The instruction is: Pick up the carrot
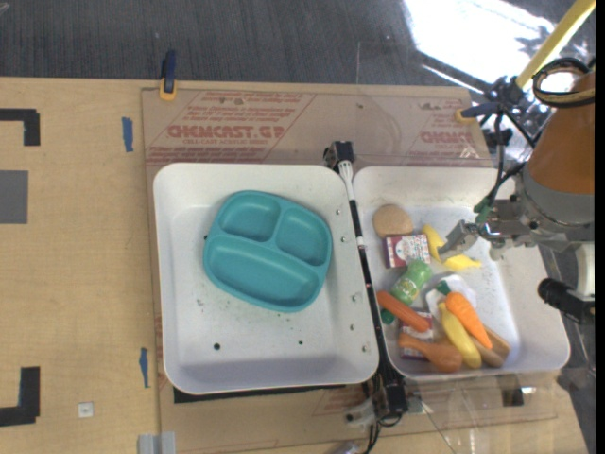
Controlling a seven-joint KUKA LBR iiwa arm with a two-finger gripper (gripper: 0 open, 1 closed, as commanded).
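The left shallow white bin [180, 348] holds a teal plastic divided plate [267, 250], lying flat near its middle, well apart from anything the task needs. Right of that plate, across the divider, the right shallow white bin [539, 348] carries a heap of toy food, crowded together, so single pieces overlap. The orange plastic carrot with a green top [465, 318] lies slanted in that heap, far right of the plate, beside a yellow piece [458, 334]. The grey two-finger gripper [463, 241] hangs above the heap, up from the carrot, probably lining up a descent. Whether its jaws are parted I cannot tell; nothing is visibly held.
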